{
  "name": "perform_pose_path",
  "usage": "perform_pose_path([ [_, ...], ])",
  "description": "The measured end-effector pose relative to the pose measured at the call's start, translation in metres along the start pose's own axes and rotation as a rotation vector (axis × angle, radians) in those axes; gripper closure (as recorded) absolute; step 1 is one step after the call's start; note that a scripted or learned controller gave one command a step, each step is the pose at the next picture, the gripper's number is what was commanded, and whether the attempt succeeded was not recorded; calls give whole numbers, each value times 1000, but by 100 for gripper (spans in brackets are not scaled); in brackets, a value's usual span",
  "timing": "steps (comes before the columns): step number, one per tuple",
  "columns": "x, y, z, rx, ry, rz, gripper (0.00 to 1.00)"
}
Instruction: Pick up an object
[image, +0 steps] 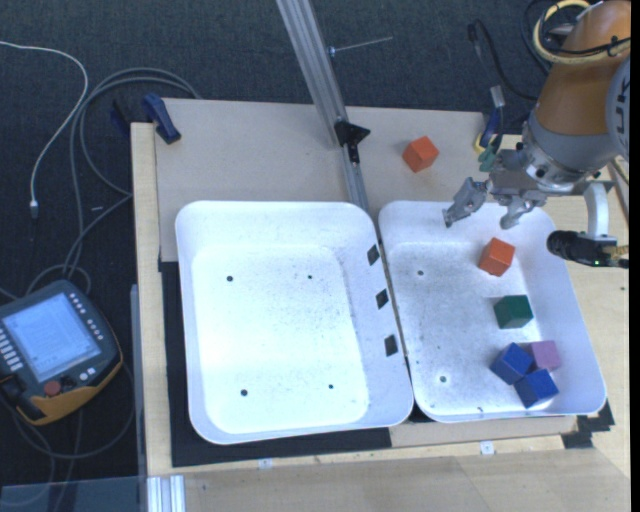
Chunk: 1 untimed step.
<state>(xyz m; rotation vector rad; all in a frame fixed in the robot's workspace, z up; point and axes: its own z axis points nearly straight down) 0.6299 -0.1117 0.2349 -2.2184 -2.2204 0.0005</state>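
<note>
In the right bin lie an orange cube, a green cube, two blue cubes and a small pink cube. My gripper hangs over the bin's far edge, just above and left of the orange cube. Its two fingers are spread apart, open, with nothing between them.
Another orange cube rests on the bench beyond the bins. The left bin sits beside the right one. A metal rail runs diagonally at the back. A teach pendant and cables lie to the left.
</note>
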Motion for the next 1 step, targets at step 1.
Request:
perform_pose_path([
  [1, -72, -10, 74, 7, -2, 7, 0],
])
